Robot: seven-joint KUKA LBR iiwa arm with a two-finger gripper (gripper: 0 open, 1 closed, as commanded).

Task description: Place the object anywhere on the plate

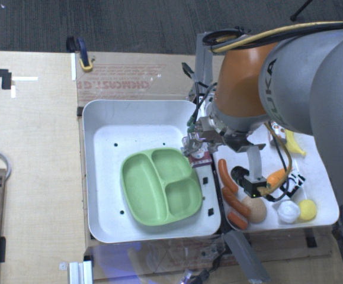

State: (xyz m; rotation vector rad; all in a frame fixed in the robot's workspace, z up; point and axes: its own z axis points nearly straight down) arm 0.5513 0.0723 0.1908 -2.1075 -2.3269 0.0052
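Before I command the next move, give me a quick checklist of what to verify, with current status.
1. Plate sits flat in the left bin: ok.
2. Plate compartments free of items: ok.
3. Tool position: above the left bin's right edge, beside the plate's upper right: ok.
4. Object held in the tool: cannot tell.
5. Items left in the right bin, sausages included: ok.

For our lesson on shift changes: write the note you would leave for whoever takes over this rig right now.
Gripper: low over the right edge of the left bin, by the green plate; grip state hidden.
Plate: in the left bin, nothing on it.
Food: sausages, carrot, banana, lemon lie in the right bin.
Done: nothing placed.
Left: get one item onto the plate.
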